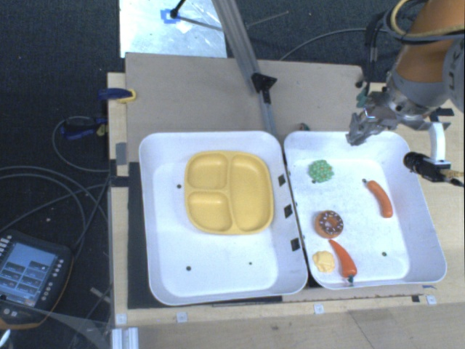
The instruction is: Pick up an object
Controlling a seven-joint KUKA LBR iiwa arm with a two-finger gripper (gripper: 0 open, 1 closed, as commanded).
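Hovering above the right bin's [418, 195] far edge, the gripper [360, 134] carries nothing, probably staging a descent; broccoli [320, 170] sits nearest, sausage [380, 198] and donut [329, 225] farther.

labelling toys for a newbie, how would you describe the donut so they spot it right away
Look in the right-hand white bin, toward its near half. The donut is the small round brown ring with a hole, sitting between the green broccoli-like toy above it and the orange carrot below.
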